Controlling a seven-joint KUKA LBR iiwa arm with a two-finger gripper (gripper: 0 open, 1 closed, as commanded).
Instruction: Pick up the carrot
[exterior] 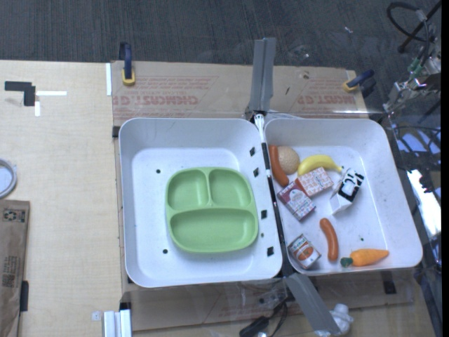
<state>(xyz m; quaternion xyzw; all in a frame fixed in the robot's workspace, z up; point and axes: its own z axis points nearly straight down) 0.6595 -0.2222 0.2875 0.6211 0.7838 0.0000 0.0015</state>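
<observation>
near the front right corner of the right bin lies the carrot, leafy end pointing left, just right of a sausage and a small can. a green divided plate sits in the left bin.

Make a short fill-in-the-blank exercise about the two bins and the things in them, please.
1. The green plate lies in the ____ bin.
2. The carrot lies near the right bin's ____ corner.
3. The banana is coloured ____.
4. The plate has ____ compartments.

Missing words: left; front right; yellow; three
</observation>
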